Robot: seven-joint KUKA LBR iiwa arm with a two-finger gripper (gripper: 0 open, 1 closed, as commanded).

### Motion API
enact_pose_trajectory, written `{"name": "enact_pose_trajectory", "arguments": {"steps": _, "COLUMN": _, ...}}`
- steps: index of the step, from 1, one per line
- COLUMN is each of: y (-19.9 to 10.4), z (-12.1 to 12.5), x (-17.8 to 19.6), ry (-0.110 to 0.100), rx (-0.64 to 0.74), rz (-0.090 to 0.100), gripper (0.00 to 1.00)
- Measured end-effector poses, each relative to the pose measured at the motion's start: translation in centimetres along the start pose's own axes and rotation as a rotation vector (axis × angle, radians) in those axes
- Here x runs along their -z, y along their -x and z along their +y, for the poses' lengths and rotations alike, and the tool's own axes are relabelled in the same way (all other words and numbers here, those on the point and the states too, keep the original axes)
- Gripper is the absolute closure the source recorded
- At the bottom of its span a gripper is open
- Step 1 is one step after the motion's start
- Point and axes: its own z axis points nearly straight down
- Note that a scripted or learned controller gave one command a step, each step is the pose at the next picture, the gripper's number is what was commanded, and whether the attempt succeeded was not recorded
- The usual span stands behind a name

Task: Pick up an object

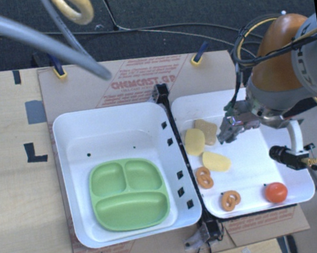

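Hovering: gripper [228, 133] over right bin [234, 101], beside tan slice [207, 130] | finger state: cannot tell | tomato [276, 192] near corner

A light wooden bench [15, 191] fills nine o'clock; dark carpeted floor [187, 1] spans twelve o'clock, crossed by black cables [132, 28].

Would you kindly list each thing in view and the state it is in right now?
Gripper: low over the right bin, nothing seen between its fingers.
Green plate: flat in the left bin, compartments bare.
Tomato: resting in the right bin, near corner.
Two pretzels: lying flat, apart.
Three pale food pieces: lying beside the gripper, untouched.
Right bin: holds all the food.
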Motion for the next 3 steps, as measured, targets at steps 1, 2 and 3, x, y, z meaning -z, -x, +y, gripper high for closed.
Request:
{"name": "enact_pose_trajectory", "arguments": {"steps": 1, "y": -5.9, "z": 1.4, "x": 0.4, "ry": 0.001, "rx": 0.002, "rz": 0.001, "gripper": 1.0}}
{"name": "enact_pose_trajectory", "arguments": {"steps": 2, "y": -10.9, "z": 1.8, "x": -0.7, "ry": -0.001, "rx": 0.0, "rz": 0.0, "gripper": 1.0}}
{"name": "enact_pose_trajectory", "arguments": {"steps": 3, "y": -15.7, "z": 3.1, "x": -0.6, "ry": 0.0, "rx": 0.001, "rz": 0.0, "gripper": 1.0}}
